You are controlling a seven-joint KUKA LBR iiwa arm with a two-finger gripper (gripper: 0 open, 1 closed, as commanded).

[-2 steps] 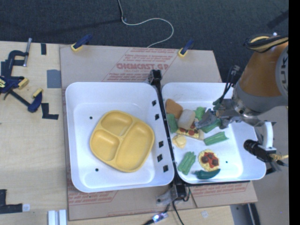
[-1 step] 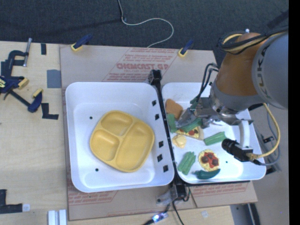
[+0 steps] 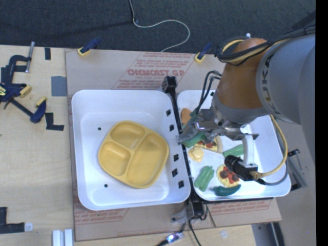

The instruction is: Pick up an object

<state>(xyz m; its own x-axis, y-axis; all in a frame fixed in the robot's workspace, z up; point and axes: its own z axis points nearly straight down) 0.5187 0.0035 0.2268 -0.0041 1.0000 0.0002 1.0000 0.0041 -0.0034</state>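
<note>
arm (image 3: 277, 81): cut off at right edge | right bin (image 3: 266, 188): largely hidden under it

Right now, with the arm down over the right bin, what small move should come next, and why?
Probably a short, straight lift to test the grasp. The gripper sits low at the right bin's left edge, among the toy food, against a green piece. Whether anything is caught between its fingers is hidden, so raising slightly would show it. The yellow tray lies in the left bin.

Dark carpet floor (image 3: 66, 12) lies beyond the wooden surface (image 3: 31, 158); brown cardboard sheet (image 3: 148, 73) covers it, blue clamps (image 3: 25, 94) far left of the gripper (image 3: 197, 132).
</note>
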